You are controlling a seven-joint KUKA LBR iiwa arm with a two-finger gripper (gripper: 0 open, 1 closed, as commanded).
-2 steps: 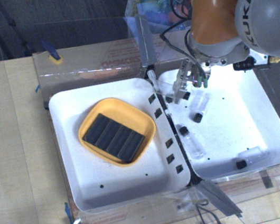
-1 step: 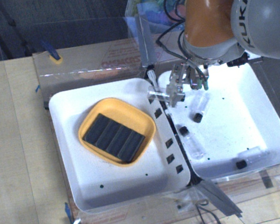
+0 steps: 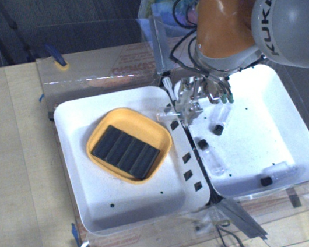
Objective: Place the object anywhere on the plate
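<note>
Two white bins sit side by side on the bench. Left bin (image 3: 88, 214) holds the yellow plate (image 3: 128, 144), dark ribbed centre up, lying open to receive. Above the divider the claw (image 3: 197, 97) hangs low; its spread cannot be told. A clear tube-like object (image 3: 220, 119), likely the task's thing, lies in the right bin (image 3: 302, 153).

You've got a yellow plate (image 3: 129, 145) with a dark ribbed centre, white bins (image 3: 100, 218), a grey arm (image 3: 296, 18) with an orange band (image 3: 224, 16), and a tan bench (image 3: 15, 174).
</note>
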